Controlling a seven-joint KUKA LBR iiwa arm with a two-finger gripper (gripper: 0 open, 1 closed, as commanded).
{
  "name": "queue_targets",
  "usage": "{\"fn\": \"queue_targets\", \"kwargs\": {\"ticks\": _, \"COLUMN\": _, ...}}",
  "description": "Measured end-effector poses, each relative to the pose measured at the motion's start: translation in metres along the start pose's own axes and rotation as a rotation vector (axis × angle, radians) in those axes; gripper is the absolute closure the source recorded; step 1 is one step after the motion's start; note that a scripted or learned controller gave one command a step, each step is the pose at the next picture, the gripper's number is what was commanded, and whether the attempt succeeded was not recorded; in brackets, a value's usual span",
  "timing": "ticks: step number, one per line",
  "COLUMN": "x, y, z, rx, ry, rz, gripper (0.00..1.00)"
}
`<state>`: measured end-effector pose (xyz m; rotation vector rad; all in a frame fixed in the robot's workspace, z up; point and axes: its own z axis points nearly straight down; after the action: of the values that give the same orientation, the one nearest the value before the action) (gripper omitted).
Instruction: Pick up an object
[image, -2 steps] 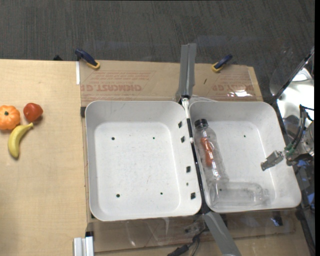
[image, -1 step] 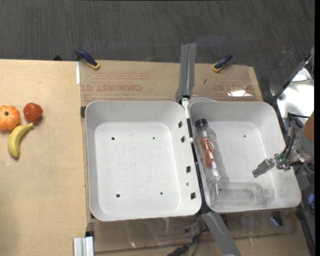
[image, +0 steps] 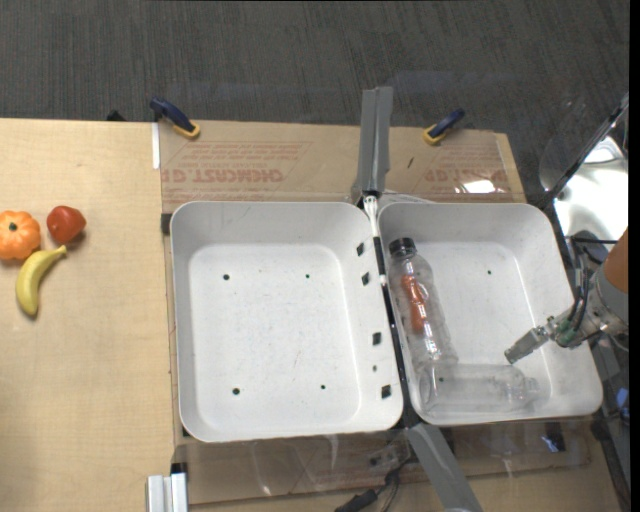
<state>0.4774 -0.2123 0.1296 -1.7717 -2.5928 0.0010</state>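
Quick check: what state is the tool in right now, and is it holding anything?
Tool: cannot be told; it sits low over the right bin, near the clear bottles, with nothing visibly in it.

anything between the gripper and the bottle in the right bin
Nothing visible. The gripper hangs over the right bin, and bare bin floor lies between it and the bottle. A clear cup lies nearer the front wall, off that line.

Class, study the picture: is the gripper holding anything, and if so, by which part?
Nothing is held. The gripper hangs over the right bin, apart from the clear bottle.
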Motion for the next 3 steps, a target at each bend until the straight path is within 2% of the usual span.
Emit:
{"fn": "queue_targets", "kwargs": {"ticks": 1, "x": 0.014, "y": 0.006, "z": -0.049, "rx": -0.002, "ry": -0.002, "rz": -0.002, "gripper": 0.00}}
{"fn": "queue_targets", "kwargs": {"ticks": 2, "x": 0.014, "y": 0.006, "z": -0.009, "rx": 0.000, "ry": 0.000, "rz": -0.121, "gripper": 0.00}}
{"fn": "queue_targets", "kwargs": {"ticks": 3, "x": 0.011, "y": 0.006, "z": -0.067, "rx": -0.002, "ry": -0.003, "rz": -0.020, "gripper": 0.00}}
